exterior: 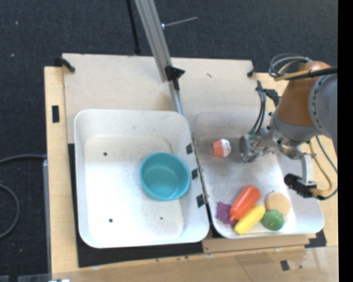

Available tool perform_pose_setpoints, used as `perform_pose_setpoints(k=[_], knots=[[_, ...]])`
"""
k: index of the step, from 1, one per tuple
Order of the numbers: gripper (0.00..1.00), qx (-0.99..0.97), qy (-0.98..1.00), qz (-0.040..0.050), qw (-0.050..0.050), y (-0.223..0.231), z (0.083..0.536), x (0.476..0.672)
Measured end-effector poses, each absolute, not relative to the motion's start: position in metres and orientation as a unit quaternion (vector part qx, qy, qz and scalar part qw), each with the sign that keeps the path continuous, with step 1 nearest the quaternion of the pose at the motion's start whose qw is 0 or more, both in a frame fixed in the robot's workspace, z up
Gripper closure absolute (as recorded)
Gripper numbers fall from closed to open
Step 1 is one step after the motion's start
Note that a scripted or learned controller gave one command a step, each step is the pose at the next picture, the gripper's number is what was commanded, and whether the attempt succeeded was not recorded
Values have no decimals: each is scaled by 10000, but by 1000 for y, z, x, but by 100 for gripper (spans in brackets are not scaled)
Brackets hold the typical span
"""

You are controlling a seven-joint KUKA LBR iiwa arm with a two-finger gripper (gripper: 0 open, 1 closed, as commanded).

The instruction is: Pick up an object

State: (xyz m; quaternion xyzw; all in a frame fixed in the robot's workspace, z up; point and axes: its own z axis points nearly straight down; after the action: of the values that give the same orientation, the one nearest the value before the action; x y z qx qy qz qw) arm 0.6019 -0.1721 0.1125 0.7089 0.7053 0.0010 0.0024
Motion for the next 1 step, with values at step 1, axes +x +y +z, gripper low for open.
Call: perform_pose_setpoints(k=[1], knots=[[100, 7059, 7083, 22, 30, -165, 165, 610]])
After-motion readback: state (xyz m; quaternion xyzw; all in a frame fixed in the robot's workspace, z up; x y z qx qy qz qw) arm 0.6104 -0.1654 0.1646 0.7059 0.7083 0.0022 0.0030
